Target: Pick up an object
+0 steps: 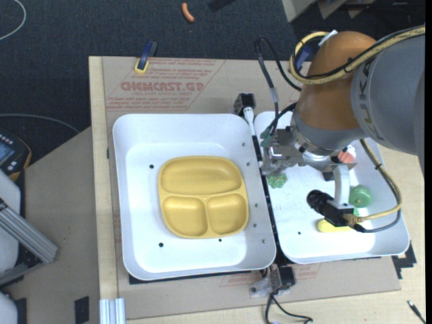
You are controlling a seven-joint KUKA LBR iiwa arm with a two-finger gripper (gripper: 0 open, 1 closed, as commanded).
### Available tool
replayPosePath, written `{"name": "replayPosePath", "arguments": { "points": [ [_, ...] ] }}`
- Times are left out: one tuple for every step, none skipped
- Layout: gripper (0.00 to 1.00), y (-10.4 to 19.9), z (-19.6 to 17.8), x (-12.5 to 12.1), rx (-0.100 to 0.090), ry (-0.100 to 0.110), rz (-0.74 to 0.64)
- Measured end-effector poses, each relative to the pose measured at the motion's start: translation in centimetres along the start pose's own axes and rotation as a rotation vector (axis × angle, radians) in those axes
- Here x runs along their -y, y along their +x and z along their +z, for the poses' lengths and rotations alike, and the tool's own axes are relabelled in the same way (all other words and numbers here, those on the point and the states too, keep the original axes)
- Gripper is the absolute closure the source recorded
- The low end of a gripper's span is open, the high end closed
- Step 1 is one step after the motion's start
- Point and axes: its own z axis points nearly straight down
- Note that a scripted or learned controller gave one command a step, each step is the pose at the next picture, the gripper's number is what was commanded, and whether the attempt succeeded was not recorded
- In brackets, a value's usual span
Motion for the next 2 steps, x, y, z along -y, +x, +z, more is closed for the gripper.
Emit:
{"name": "replayPosePath", "arguments": {
  "points": [
    [1.00,-0.8,-1.1,0.3,0.001,-0.005,0.001],
    [1.00,0.4,-1.3,1.2,-0.001,0.000,-0.002]
  ]
}}
